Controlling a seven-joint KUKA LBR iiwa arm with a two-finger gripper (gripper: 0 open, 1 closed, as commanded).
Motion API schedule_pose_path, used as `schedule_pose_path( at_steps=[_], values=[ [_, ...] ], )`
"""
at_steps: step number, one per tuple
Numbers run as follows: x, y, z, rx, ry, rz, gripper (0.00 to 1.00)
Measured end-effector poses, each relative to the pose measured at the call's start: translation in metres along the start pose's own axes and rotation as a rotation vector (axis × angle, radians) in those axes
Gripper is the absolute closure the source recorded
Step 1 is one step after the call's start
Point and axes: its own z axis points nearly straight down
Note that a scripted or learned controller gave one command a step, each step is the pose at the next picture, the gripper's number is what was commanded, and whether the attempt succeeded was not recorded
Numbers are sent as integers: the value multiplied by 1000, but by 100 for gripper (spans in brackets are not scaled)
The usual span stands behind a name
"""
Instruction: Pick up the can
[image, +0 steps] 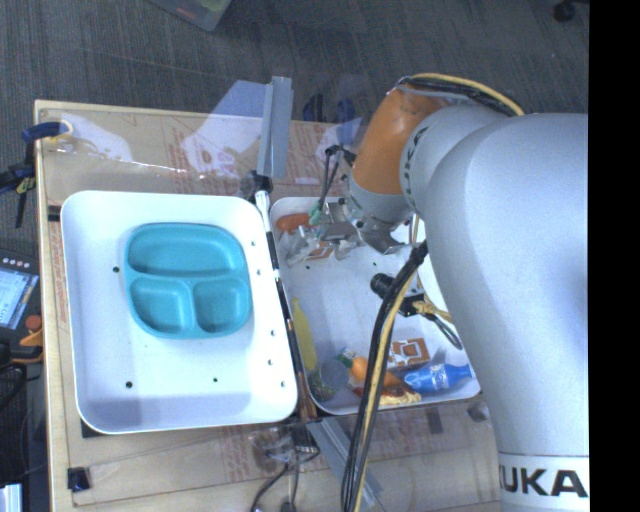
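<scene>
From my seat I see the gripper (318, 238) low over the 12 o'clock end of the right bin (340, 300), next to a small reddish thing (290, 223) by the bin's 11 o'clock corner. The picture is too blurred there for me to tell whether the gripper is spread or closed, and I see nothing I would call held.

What I take for the can (325, 381) is a dull, round, greyish shape down at the bin's 7 o'clock corner, though I am not sure of it. It sits just beside an orange item (358, 368), with a blue bottle (437, 377) further along towards 5 o'clock. That puts it well apart from the gripper, at the opposite end of the bin.

My worries from here:
- The gripper may close on the reddish thing, since that is what lies nearest.
- The can sits tight against the bin wall and its neighbours, so a descent could clip the rim or pinch the orange item instead.
- The hanging cable (385, 330) crosses the bin above that heap and could drag through it.

The left bin (100, 380) holds a blue tray (188, 275)
</scene>
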Motion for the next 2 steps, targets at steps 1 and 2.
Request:
schedule_pose_path(
  at_steps=[1,2],
  values=[
    [-76,0,10,-23,4,91,0],
    [-48,4,-50,-36,3,56,0]
  ],
)
